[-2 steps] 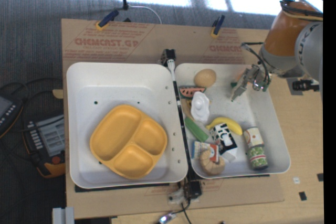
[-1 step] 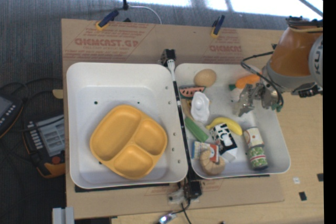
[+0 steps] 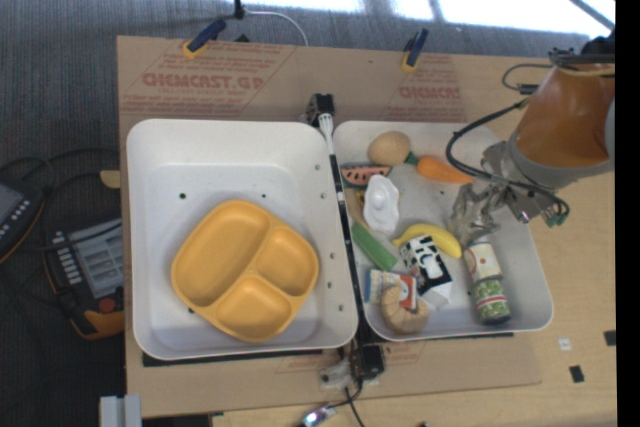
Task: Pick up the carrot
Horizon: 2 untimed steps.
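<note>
The carrot (image 3: pixel 441 169) is orange with a small green top and lies near the far edge of the right bin (image 3: pixel 530 310), pointing right. My gripper (image 3: pixel 478 209) hangs over the right side of that bin, a little nearer than the carrot's right tip and apart from it. Nothing is seen held in the gripper. The orange-banded wrist (image 3: pixel 565 120) rises above it at the right.
The right bin also holds a tan potato-like ball (image 3: pixel 389 148), a watermelon slice (image 3: pixel 362 177), a white bottle (image 3: pixel 381 203), a banana (image 3: pixel 431 237), a spice can (image 3: pixel 487 283), a black-and-white box (image 3: pixel 428 261) and a bread roll (image 3: pixel 404 313). A yellow divided plate (image 3: pixel 245 267) lies in the left bin (image 3: pixel 160 155).
</note>
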Available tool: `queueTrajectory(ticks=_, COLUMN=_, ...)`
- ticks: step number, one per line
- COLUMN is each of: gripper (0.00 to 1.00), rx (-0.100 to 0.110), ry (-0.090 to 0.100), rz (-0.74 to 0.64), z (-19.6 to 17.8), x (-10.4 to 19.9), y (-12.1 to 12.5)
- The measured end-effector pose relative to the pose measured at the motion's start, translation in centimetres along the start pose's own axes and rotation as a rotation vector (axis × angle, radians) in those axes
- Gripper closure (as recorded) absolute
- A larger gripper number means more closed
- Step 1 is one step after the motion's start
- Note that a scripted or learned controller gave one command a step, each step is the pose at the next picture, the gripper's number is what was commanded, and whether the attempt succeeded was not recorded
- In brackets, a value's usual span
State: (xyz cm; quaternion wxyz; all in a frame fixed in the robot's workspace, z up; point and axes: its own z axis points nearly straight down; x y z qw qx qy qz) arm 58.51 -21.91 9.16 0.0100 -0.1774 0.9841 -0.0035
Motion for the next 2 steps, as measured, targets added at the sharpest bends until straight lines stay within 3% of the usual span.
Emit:
queueTrajectory(ticks=1, gripper=0.00, rx=-0.004, ry=0.007, rz=0.000, z=0.2, x=0.2, y=0.0)
queueTrajectory(ticks=2, gripper=0.00, rx=-0.008, ry=0.015, rz=0.243, z=-8.2, x=-5.4, y=2.3)
